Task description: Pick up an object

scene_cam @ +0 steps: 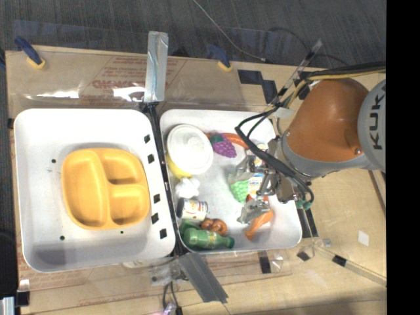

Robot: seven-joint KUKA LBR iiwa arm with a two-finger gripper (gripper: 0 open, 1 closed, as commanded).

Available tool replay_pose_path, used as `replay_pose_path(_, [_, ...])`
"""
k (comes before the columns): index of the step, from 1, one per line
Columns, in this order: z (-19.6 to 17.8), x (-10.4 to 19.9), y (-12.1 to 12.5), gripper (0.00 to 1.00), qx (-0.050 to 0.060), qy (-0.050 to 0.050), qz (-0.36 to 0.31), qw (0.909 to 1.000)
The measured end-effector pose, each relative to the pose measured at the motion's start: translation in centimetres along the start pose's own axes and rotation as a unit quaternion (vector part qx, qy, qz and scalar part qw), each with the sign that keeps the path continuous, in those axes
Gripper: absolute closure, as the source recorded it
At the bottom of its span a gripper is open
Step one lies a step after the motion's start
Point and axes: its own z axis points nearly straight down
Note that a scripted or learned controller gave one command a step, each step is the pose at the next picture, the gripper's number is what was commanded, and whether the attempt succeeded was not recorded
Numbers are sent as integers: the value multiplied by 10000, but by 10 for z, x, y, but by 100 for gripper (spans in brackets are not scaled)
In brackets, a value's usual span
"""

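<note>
Camera view is looking down at a slant on the two white bins sitting side by side. Left bin point(33, 176) is holding a yellow divided tray point(105, 188), lying flat roughly in the middle, and that's all I'm making out in there.

Right bin point(289, 231) is where the clutter is sitting. Toward its far left corner a white bowl point(189, 147) is resting on something yellow. Just beside that, purple grapes point(224, 147) are lying next to an orange-red piece point(235, 138). Near the bin's left wall a small white can with a label point(194, 209) is lying on its side, a crumpled white thing point(188, 188) just above it. Along the near edge a green bottle point(207, 239) is lying flat, with a little brown pretzel-shaped item point(214, 226) touching its top side.

Arm is reaching in from the right, orange band big in the frame, and the gripper point(257, 202) is hanging low over the right half of that bin. A pale green object point(239, 189) is sitting right beside the fingers, and an orange carrot-like piece point(260, 222) is lying just below them, close enough that it's looking like contact. Honestly I can't tell whether the jaws are wide or narrow, since cables and metal are cluttering that spot, and I'm not seeing anything clearly between them.
</note>
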Motion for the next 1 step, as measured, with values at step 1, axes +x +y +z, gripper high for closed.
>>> replay_pose_path(1, [115, -30, -14, 0, 0, -20, 960, 9954])
